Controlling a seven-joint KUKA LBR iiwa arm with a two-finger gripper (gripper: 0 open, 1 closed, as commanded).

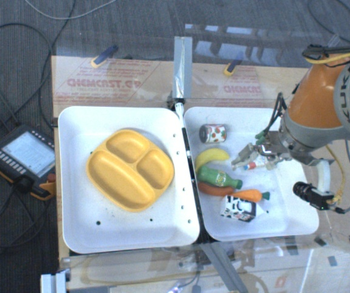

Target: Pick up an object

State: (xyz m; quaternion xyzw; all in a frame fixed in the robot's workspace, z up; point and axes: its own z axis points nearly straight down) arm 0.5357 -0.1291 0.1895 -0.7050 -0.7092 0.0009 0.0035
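Observation:
My gripper [248, 160] hangs over the middle of the right bin [297, 224], reaching in from the right, open with nothing between its fingers. Just left of it lies a yellow banana [211, 156]. Below the banana a green bottle [219, 177] lies on its side. Under that are a red-brown sausage-shaped piece [214, 190] and an orange carrot [251, 195]. A small black-and-white carton [238, 208] sits near the front. A short can [213, 133] lies at the back of the bin, left of the gripper.
The left bin [77, 224] holds a yellow divided plate [130, 168]. A raised wall [188, 163] separates the two bins. A black cable part [312, 194] hangs off the arm at the right bin's right side. A handheld pendant [22, 157] lies off the bench, left.

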